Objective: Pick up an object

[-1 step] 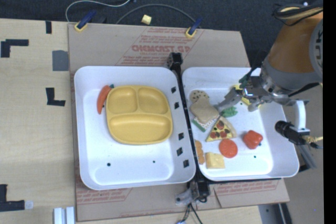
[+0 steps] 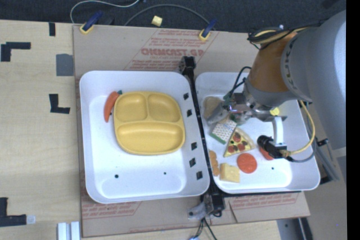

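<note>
Front of right bin: a pale cheese wedge [image 2: 229,172] lies near the front wall of the right bin [image 2: 301,180], with a small orange-brown piece [image 2: 213,161] just left of it and a red tomato slice [image 2: 247,163] just to its right.
Middle of right bin: a toy pizza slice [image 2: 238,142] sits just behind the tomato slice; a pale checkered waffle piece [image 2: 221,131] lies at its left, touching or nearly so.
Claw: the gripper [image 2: 232,113] is low over the right bin, right behind the waffle piece; whether its fingers are apart or closed, or grip anything, cannot be told.
Behind the claw: a tan rounded item [image 2: 211,105] lies near the divider, partly hidden.
Arm: the grey arm [image 2: 320,70] with its orange band [image 2: 270,67] comes in from the right.
Left bin: the left bin [image 2: 95,177] bears a yellow divided plate [image 2: 149,122], with an orange toy carrot [image 2: 109,105] just beside the plate's left rim.
Far edge: blue clamps [image 2: 90,23] and cables lie at the cardboard's far edge.
</note>
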